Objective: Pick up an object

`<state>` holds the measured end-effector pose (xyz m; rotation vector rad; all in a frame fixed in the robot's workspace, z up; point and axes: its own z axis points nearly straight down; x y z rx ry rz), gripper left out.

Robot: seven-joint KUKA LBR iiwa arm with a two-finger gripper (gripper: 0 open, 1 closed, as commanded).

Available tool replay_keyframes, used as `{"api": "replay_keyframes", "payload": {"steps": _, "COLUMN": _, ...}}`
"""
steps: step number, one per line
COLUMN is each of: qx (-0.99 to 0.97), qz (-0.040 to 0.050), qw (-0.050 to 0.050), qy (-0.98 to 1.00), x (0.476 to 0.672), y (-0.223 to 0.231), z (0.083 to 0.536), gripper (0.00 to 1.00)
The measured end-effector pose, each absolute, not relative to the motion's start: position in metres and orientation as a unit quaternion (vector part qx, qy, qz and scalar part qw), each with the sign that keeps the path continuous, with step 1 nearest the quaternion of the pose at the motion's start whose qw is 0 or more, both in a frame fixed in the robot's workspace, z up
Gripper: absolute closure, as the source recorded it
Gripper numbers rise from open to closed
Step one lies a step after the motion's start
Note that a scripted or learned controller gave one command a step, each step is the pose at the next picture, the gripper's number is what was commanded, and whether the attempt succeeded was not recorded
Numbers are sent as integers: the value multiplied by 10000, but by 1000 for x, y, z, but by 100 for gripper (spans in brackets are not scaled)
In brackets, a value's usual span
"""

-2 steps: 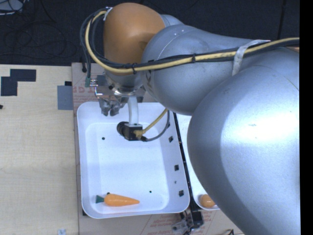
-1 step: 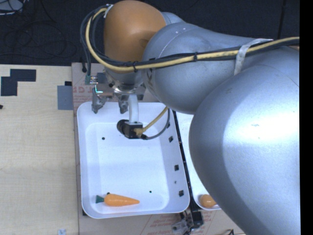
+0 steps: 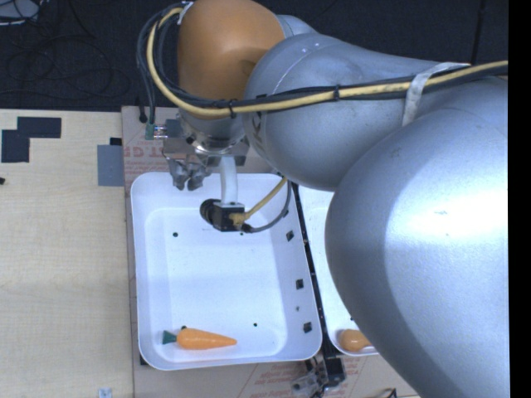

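Observation:
An orange toy carrot (image 3: 205, 338) with a green stub lies on its side at the near edge of the left white bin (image 3: 148, 288). My gripper (image 3: 189, 174) hangs over the far left corner of that bin, well away from the carrot, below the orange band of the wrist. Nothing shows in the gripper. A small black part on a cable (image 3: 221, 215) dangles just below and to the right of it, over the bin floor.
A rounded orange object (image 3: 355, 340) peeks out at the near edge of the right bin (image 3: 330, 305), mostly hidden under the big grey arm. A black divider with clips (image 3: 300, 264) runs between the bins. Wooden bench lies to the left.

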<state>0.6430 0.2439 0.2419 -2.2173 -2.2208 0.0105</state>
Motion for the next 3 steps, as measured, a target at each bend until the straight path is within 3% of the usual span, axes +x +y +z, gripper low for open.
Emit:
{"api": "replay_keyframes", "payload": {"steps": 1, "qx": -7101, "qz": 55, "qw": 8, "qy": -7041, "x": 643, "y": 146, "z": 191, "gripper": 100}}
{"api": "replay_keyframes", "payload": {"steps": 2, "qx": -7083, "qz": 23, "qw": 7, "qy": -7059, "x": 644, "y": 106, "z": 204, "gripper": 100}}
{"api": "replay_keyframes", "payload": {"steps": 3, "qx": -7090, "qz": -1, "qw": -22, "qy": -7052, "x": 645, "y": 43, "z": 266, "gripper": 100}}
